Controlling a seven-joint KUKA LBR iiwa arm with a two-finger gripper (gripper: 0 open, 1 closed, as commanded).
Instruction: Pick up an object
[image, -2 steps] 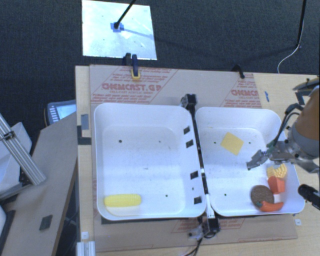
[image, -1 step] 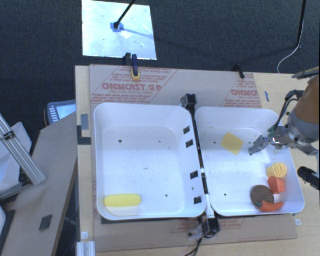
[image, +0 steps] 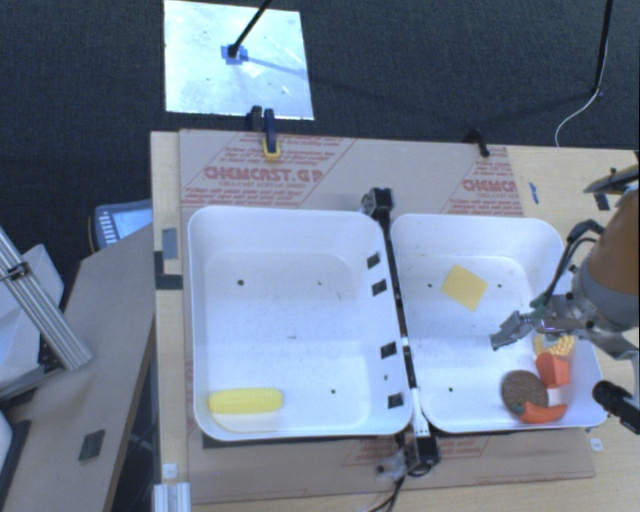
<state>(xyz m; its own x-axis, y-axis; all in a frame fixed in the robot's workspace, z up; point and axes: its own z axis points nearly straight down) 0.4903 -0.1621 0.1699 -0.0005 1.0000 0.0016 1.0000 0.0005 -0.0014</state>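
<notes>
At the right edge of the frame the arm (image: 615, 265) is cut off, so only its wrist end shows. The gripper (image: 505, 333) is small and dark; how its fingers stand cannot be told. Below it, in the lower right of the right bin (image: 480, 228), a cluster of small items (image: 545, 380) lies partly under the arm's mount; their kinds cannot be told beyond a brown disc, orange and red pieces and a yellow bit. At the left edge, a metal rail (image: 35, 305) runs out of frame.

Open floor around yellow square (image: 464, 286)
</notes>
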